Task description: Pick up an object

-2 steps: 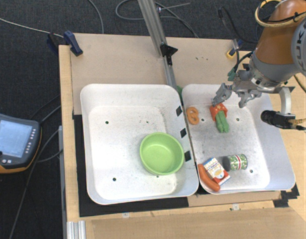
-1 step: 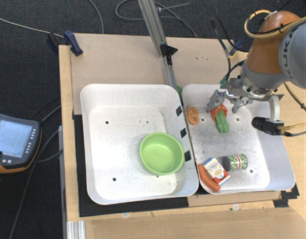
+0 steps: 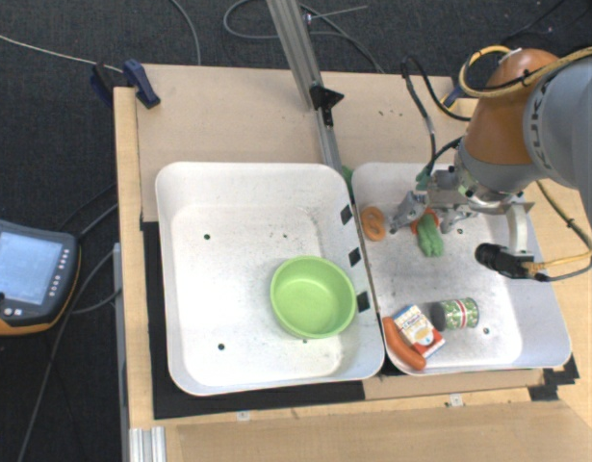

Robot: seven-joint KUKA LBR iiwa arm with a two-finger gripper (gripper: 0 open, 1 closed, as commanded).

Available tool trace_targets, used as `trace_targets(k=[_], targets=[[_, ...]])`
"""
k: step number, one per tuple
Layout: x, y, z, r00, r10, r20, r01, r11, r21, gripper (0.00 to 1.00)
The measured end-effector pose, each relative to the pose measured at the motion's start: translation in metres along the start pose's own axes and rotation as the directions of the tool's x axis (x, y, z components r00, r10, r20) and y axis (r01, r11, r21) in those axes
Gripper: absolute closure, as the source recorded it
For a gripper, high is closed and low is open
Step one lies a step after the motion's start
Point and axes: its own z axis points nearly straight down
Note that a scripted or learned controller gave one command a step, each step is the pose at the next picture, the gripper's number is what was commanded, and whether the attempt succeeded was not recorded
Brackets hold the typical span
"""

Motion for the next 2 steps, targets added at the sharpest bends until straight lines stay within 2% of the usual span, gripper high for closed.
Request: trace_targets(k=[1,2], targets=[[0.0,0.001,-0.013,1.0,0.0,0.0,0.0,1.0,-0.005,1.0],[-0.004,0.009,-0.06,1.0,0.0,0.001,0.0,1.0,-0.008,1.0]])
